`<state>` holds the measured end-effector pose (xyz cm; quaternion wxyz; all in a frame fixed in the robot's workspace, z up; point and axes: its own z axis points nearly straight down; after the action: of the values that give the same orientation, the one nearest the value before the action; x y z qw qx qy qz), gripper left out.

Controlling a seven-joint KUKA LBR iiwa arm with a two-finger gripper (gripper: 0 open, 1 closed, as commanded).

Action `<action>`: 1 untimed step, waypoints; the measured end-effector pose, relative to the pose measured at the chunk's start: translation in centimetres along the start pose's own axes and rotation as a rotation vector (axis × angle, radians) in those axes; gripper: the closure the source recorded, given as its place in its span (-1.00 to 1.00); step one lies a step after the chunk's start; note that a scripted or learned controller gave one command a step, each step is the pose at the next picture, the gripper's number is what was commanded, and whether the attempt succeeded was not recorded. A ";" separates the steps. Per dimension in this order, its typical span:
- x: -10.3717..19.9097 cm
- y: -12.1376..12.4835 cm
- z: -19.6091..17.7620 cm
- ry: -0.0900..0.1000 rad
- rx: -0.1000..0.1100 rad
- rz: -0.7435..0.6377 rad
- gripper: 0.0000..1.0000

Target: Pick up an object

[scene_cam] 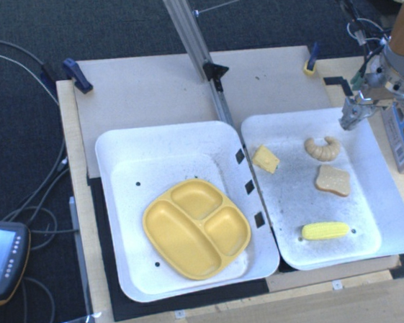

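Observation:
The right white bin (pixel 380 195) holds several toy foods: a yellow cheese wedge (pixel 265 159), a tan croissant (pixel 322 148), a slice of bread (pixel 333 180) and a yellow corn cob (pixel 325 231). My gripper (pixel 355 112) hangs over the bin's upper right corner, up and to the right of the croissant and apart from it. Nothing shows between its grey fingers.
The left white bin (pixel 116 167) carries a yellow divided plate (pixel 196 227). A slanted metal bar (pixel 189 32) runs down to the gap between the bins. Blue clamps (pixel 77 73) sit at the board's back corners. Cables and a box lie at the right edge.

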<state>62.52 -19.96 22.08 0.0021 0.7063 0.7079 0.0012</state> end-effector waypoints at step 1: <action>5.1 -2.1 0.7 0.004 0.008 -0.003 1.00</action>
<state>60.44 -14.87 21.33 -0.0022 0.7054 0.7088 0.0000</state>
